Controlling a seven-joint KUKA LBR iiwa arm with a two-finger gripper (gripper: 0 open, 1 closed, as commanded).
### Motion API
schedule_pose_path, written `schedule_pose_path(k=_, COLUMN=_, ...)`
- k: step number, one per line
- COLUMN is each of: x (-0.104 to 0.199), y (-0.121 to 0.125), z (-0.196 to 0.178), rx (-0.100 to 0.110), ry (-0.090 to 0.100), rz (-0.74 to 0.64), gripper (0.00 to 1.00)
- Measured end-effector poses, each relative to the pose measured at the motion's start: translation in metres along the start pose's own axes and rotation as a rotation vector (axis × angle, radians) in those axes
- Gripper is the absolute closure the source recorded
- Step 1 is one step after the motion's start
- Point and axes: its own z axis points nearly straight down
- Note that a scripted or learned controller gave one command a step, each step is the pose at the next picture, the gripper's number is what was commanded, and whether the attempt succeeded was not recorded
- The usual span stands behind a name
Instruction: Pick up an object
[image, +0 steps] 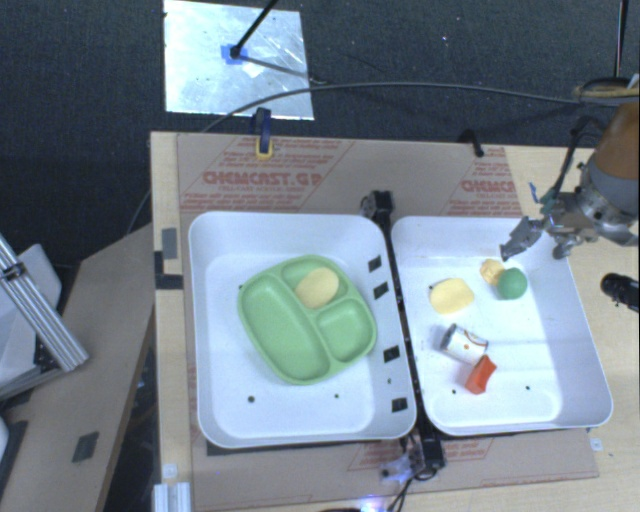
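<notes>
Camera view showed the likeliest target, a green ball, lying in the upper right part of the right bin, touching or just beside a small yellow piece. Left of them lay a larger yellow lump, and nearer the front a white cylinder and an orange block. The gripper hung just above the ball, nothing between its fingers; whether they were spread or closed could not be told.

To do the step well, the descent probably needed to centre on the ball and not the gap between it and the yellow piece, since a round thing would likely roll off a glancing finger. Beyond, the left bin held a green divided tray with a yellow object in one compartment.
</notes>
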Motion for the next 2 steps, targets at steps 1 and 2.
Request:
schedule_pose_path(k=1, x=0.001, y=0.003, z=-0.008, rx=-0.012, ry=-0.002, rz=-0.003, gripper=0.0)
schedule_pose_path(k=2, x=-0.009, y=-0.001, z=0.046, rx=-0.01, ry=-0.003, rz=0.0, gripper=0.0)
